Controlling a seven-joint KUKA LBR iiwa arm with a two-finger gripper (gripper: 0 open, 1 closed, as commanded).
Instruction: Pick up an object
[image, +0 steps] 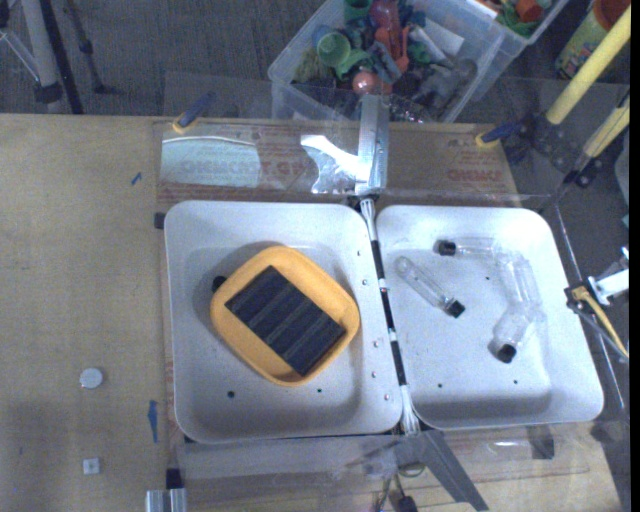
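A yellow rounded-square object (285, 315) with a dark ribbed panel on top lies tilted in the middle of the left bin (190, 390). Several clear plastic tubes with black caps lie in the right bin (570, 400). One tube (425, 285) is left of centre, with its cap pointing toward the front right. Near the back lies another tube (470, 246), its cap at the left end. A third tube (513, 325) lies at the right, with its black cap toward the front.
A clear box of colourful toys (400, 45) stands behind the bins. A metal bracket (370, 150) rises at the back of the divide between them. A small white disc (91, 378) lies on the wooden bench at the left. A white-and-yellow fixture (603, 292) sits beside the right bin's right rim.
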